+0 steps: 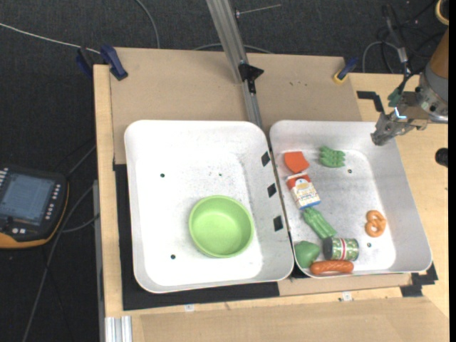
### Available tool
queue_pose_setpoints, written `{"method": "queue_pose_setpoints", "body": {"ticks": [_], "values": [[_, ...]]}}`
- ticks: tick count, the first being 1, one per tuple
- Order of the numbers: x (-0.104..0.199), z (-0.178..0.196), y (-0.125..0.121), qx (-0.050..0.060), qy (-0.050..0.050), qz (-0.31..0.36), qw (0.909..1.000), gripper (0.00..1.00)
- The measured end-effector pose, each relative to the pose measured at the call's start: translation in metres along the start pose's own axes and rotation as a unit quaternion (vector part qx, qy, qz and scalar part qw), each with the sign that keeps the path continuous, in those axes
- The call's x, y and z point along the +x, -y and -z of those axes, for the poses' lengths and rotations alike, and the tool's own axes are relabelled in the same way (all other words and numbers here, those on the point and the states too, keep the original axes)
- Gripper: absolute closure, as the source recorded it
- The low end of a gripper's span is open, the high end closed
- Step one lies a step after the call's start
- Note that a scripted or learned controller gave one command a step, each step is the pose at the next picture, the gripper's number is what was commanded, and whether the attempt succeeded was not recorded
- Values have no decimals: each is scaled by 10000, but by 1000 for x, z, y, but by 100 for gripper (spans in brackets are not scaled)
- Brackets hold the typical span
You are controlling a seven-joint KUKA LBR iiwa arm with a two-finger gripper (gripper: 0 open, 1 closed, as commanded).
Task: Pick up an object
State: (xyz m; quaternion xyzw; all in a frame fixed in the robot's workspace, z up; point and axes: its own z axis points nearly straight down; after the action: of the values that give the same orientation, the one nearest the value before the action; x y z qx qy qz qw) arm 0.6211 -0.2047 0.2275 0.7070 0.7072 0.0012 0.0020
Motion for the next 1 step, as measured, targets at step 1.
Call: {"method": "queue_pose_setpoints", "body": {"ticks": [1], "values": [[51,-9,9,20,-11,18,10000,100]]}}
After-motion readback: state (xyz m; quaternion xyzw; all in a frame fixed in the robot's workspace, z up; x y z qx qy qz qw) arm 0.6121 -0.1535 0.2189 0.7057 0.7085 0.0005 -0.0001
